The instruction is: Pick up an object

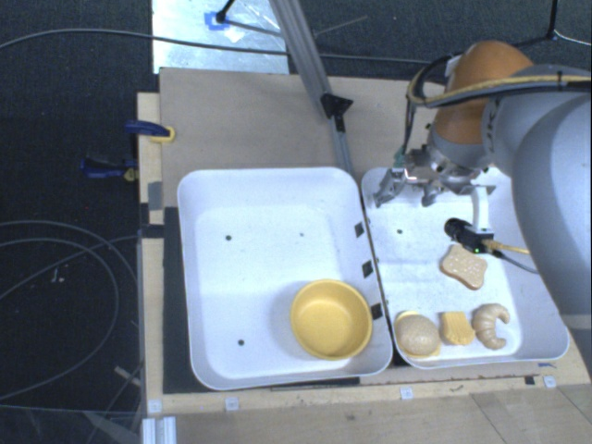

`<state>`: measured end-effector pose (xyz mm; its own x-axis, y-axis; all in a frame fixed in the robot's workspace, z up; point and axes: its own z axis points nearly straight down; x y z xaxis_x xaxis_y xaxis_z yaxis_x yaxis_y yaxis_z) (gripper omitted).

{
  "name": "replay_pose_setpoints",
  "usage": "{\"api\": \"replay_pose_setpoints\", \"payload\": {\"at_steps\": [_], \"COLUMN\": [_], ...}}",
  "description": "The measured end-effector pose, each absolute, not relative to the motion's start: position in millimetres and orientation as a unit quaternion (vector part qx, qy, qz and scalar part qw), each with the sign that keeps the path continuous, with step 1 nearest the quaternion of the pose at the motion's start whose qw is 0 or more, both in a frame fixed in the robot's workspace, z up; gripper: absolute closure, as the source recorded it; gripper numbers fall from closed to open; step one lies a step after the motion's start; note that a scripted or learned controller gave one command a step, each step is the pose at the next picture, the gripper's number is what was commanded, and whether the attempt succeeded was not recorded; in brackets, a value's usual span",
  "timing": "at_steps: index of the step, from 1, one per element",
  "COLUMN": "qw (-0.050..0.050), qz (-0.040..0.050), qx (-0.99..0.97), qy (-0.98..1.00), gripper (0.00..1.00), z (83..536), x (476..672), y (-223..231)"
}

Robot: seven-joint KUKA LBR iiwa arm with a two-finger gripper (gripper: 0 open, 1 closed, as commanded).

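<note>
The gripper (405, 189) is seen above the far end of the right bin (407, 248), fingers (385, 192) spread apart with nothing between them. A toast slice (463, 266), croissant (491, 326), cheese cube (454, 327) and bread roll (417, 334) lie at the near end. A yellow bowl (331, 318) sits in the left bin (250, 248).
</note>
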<state>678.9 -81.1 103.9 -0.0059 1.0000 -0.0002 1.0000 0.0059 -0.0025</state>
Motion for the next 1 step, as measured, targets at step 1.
{"api": "replay_pose_setpoints", "payload": {"at_steps": [1], "qw": [0.0], "qz": [0.0015], "qx": [-0.705], "qy": [-0.709], "gripper": [0.0], "z": [92.3], "x": [679.5], "y": [-82.3]}}
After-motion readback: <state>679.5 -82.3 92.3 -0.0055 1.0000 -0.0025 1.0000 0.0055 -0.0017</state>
